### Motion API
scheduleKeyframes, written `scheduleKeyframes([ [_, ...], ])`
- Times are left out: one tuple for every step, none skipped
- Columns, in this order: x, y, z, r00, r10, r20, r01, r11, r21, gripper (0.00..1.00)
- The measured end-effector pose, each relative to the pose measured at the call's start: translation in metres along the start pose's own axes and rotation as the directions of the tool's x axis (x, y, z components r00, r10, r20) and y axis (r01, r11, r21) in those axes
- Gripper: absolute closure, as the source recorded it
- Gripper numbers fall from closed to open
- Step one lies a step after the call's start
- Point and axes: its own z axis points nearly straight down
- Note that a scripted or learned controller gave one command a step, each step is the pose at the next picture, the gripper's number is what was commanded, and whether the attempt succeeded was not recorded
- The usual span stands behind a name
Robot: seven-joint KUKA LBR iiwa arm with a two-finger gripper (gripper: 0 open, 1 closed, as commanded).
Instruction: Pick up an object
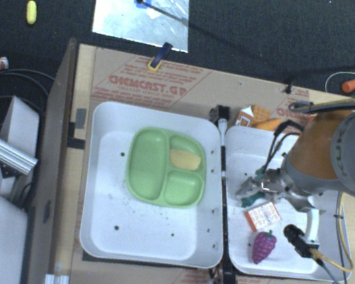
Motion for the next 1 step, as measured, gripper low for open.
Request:
scheduleKeyframes([
  [-0.0017,0.0023,-0.0123,1.0,0.001,0.002,-0.001,1.0,-0.007,1.0],
])
